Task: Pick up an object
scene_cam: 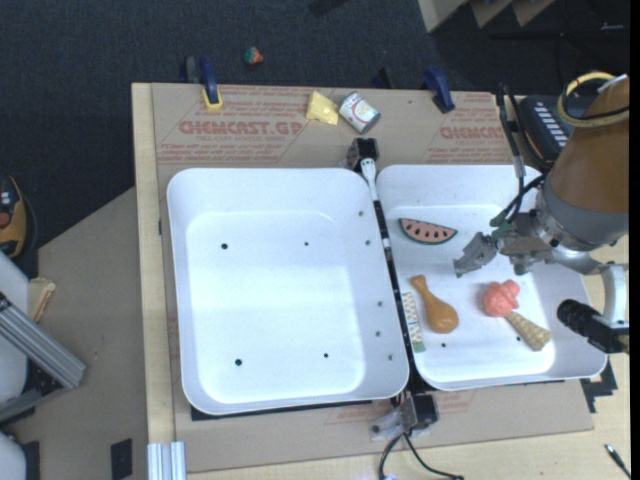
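Note:
The right bin (470, 363) holds three toys. A watermelon slice (428, 232) lies near its back left. A tan drumstick (434, 306) rests at the middle left. A pink ice cream (503, 298) on a tan cone (530, 330) lies toward the front right. My gripper (495, 259) hangs over the middle of this bin, just behind the pink scoop and right of the watermelon. It is open, with one grey finger (469, 260) splayed to the left and nothing held between the fingers.
The left bin (200, 368) sits beside the right one, with a dividing rim (385, 258) between them. On the board behind lie a yellow wedge (322, 109) and a small white carton (359, 112). Blue clamps (210, 80) grip the back edge.

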Tool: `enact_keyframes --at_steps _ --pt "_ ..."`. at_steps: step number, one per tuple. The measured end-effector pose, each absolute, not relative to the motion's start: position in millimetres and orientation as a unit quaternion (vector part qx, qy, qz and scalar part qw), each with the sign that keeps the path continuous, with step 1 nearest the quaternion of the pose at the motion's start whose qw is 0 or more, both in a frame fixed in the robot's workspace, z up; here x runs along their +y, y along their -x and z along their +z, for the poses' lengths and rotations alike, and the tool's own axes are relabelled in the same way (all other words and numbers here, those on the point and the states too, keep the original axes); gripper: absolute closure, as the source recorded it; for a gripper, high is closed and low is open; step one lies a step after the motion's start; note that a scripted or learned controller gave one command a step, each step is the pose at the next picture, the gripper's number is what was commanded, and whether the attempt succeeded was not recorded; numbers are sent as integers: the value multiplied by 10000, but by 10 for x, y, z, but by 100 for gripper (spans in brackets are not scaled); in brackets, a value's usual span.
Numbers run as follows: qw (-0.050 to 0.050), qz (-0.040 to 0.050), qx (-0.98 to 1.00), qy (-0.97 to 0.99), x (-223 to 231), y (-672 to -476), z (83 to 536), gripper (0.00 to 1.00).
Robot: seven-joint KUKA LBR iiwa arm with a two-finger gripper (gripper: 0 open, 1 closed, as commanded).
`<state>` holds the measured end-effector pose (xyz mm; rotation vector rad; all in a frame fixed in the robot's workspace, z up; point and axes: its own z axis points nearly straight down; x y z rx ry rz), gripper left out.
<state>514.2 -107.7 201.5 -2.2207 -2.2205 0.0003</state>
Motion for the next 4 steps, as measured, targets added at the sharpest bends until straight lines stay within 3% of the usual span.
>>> enact_keyframes --at_steps 1,2,3,4 --pt "9 4 -7083 7060 -946 -5739 953 0" --pt "-1 0 -7067 7075 -962 -5724 1009 0" --pt "-57 -38 -7086 7055 -813 -6561 1904 0" --pt "12 17 -7063 7079 -1236 -6657 798 0"
